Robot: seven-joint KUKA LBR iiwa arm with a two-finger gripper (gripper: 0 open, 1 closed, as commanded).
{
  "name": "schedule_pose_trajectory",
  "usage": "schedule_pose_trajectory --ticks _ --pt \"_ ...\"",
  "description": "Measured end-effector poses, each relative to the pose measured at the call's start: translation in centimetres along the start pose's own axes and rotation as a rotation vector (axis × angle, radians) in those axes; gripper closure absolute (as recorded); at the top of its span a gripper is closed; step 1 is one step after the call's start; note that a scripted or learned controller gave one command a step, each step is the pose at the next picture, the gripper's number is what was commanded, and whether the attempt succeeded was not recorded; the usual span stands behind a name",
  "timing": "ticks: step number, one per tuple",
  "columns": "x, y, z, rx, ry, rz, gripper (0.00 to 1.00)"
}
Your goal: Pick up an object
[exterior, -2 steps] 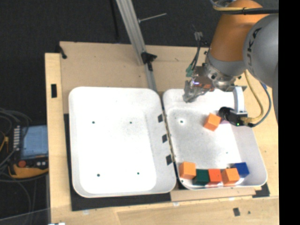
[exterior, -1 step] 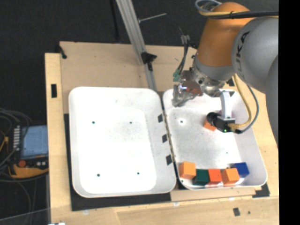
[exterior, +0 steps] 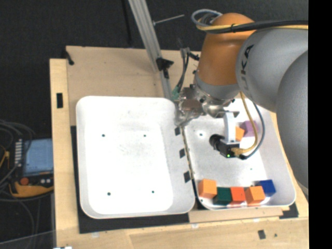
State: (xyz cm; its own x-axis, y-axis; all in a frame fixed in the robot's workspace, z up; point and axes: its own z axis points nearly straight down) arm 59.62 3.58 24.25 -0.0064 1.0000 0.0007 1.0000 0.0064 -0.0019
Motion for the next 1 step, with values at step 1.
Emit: schedule_pose_trajectory --ticks 1 --pt "4.63 -1.59 1.12 0.001 0.0 0.0 1.0"
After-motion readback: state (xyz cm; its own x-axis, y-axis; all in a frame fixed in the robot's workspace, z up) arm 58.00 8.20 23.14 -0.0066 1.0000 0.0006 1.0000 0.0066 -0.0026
